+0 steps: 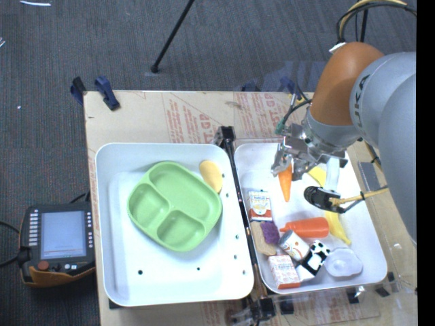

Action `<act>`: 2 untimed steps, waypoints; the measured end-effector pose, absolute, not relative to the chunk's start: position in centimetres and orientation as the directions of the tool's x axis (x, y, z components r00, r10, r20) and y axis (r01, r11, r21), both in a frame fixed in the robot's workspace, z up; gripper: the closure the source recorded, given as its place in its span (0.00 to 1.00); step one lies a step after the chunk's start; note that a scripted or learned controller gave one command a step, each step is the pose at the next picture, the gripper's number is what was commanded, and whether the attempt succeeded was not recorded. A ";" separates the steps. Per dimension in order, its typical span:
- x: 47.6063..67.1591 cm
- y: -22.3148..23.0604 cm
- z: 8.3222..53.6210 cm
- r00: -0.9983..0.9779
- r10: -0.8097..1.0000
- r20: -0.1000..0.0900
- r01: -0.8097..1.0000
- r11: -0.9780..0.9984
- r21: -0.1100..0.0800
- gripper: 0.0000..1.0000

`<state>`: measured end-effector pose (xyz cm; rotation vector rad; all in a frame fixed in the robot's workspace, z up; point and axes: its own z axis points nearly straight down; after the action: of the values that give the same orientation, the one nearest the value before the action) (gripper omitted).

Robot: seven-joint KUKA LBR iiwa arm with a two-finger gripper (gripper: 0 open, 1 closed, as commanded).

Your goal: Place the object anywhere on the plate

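1. Camera view, looking down at a slant: a table (156, 111) carries two shallow white bins side by side. The left bin (112, 250) holds a green divided plate (175, 206) with a yellow toy food piece (211, 175) touching its upper right rim.
2. The right bin (370, 250) is crowded: an orange toy carrot (285, 184), small cartons (260, 206), a purple piece (270, 233), an orange-red tube-like item (309, 227), a banana (336, 226) and a black-and-white item (316, 255).
3. The arm reaches in from the right. Its pincer (288, 161) sits over the right bin, clenched on the top of the carrot, which hangs point down between the fingers above the bin floor.
4. Risk, as a judgement: the hold is on the carrot's thick end alone, so the tapered body could swing or slip out during travel, landing short of the plate.
5. Risk: carried low, the carrot tip could catch the two bin walls and the black clip (226, 136) between the bins.
6. Room: the plate's compartments look bare and wide. The yellow piece at the rim narrows the near approach, so a drop toward the plate's middle seems safest.
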<state>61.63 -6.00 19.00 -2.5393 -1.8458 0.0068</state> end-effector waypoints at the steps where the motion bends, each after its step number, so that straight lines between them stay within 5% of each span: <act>1: 63.3 1.7 21.3 0.597 0.802 -0.001 0.802 -0.597 -0.004 1.00; 2: 64.3 11.6 19.9 0.143 0.990 0.000 0.990 -0.143 -0.005 1.00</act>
<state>64.30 11.61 19.93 -2.3723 -2.0542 0.0048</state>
